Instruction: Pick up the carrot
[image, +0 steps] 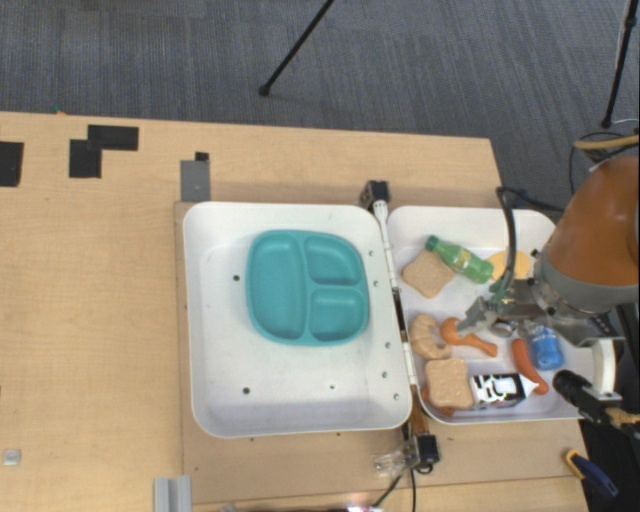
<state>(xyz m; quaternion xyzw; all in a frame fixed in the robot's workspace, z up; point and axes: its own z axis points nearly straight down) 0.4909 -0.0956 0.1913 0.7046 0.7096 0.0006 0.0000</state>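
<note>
The carrot (472, 339), a small orange piece, lies in the middle of the right bin (470, 222). My gripper (486, 310) hangs just above its upper right side, reaching in from the right under the arm's orange band. It is open, and nothing is held between its fingers. The carrot's left end curls beside a tan piece of bread (428, 336).
Around the carrot lie a green bottle (461, 259), two more bread slices (427, 273) (448, 384), a yellow item (512, 264), a blue item (546, 351), a second orange-red piece (528, 366) and a black-and-white box (498, 389). The left bin (215, 400) holds a teal divided plate (305, 287).
</note>
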